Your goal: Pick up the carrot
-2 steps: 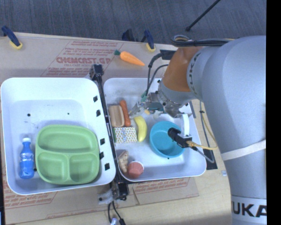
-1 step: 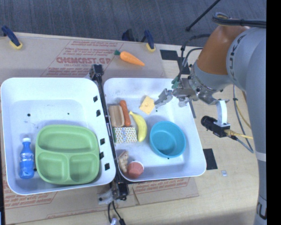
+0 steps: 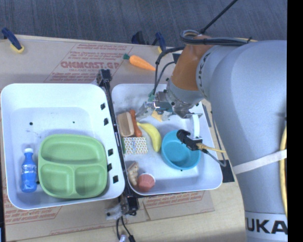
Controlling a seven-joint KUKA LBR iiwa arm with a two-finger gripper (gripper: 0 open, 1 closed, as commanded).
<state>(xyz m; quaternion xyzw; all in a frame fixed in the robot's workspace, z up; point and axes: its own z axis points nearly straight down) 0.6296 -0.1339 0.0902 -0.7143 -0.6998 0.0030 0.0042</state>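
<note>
Carrot (image 3: 140,62) on cardboard (image 3: 81,59) printed "CHEMCAST"; arm (image 3: 252,115) lettered "UKA".

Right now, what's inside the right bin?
In the right bin: hot dog, banana, blue bowl, a cracker-like square, two small foods at the front. The gripper and arm cover the back corner. The carrot lies outside, on the cardboard.

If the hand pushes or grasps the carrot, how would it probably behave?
The carrot looks like a smooth, tapered toy lying flat on the cardboard sheet, outside both bins. It is probably stiff and light. Being round and tapered, it may roll or pivot when nudged, or slip from a pinch.
</note>
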